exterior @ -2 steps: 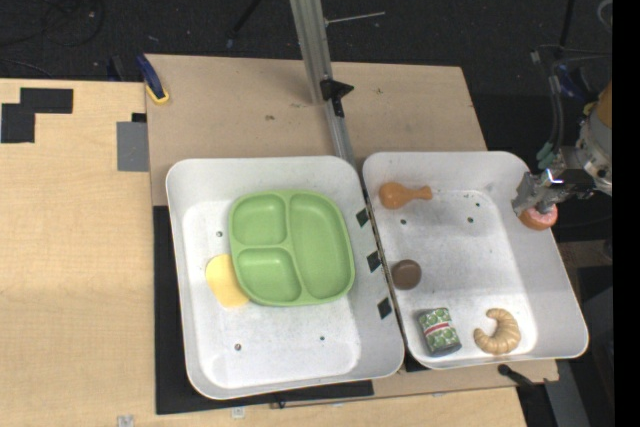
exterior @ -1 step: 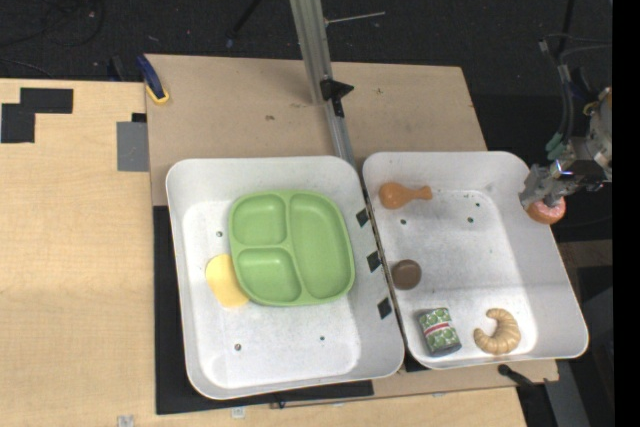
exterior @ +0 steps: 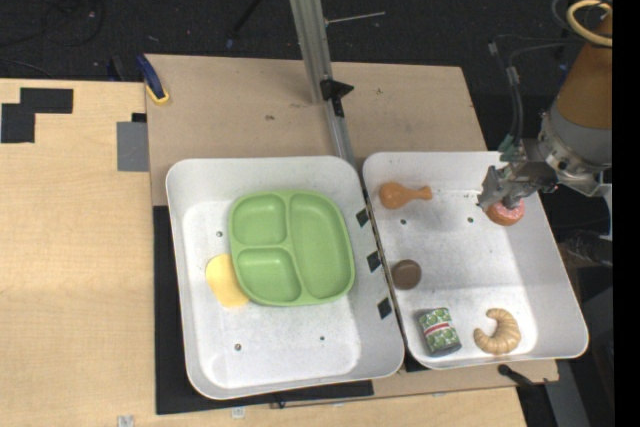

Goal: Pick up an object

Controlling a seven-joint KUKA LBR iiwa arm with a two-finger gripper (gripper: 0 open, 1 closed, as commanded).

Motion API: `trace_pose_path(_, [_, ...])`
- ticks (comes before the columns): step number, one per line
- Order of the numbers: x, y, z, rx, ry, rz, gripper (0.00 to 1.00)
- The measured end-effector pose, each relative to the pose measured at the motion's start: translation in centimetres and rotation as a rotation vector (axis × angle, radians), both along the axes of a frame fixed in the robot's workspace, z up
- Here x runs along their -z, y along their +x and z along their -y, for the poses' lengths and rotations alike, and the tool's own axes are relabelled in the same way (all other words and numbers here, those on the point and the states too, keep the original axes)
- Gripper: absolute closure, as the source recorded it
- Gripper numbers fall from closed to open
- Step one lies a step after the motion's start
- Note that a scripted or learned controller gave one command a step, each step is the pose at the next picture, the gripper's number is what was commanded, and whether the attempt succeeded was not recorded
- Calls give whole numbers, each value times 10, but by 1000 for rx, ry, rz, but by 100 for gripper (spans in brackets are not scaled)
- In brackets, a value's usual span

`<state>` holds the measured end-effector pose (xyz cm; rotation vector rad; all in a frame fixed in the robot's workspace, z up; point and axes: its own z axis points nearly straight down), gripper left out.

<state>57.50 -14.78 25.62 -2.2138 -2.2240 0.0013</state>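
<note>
Nearest in the right bin (exterior: pixel 560 315), a croissant (exterior: pixel 499 330) and green can (exterior: pixel 437 331); farther, a brown puck (exterior: pixel 405 273), then a drumstick (exterior: pixel 404 195). At its far right corner the tool (exterior: pixel 505 198) sits over a red object (exterior: pixel 507 212) (grip state: cannot tell).

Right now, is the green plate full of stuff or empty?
Empty. All three sections of the green plate show bare green. The yellow thing lies beside it at its left edge, in the left bin.
</note>
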Motion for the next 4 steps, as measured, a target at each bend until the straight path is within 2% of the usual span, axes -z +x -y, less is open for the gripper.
trace_pose_path(1, [-3,2,-49,0,0,0,100])
trace_pose_path(2, [15,12,-103,1,0,-2,100])
trace_pose_path(3, [12,18,-148,0,-1,1,100])
trace_pose_path(4, [27,18,-203,0,-1,-3,100])
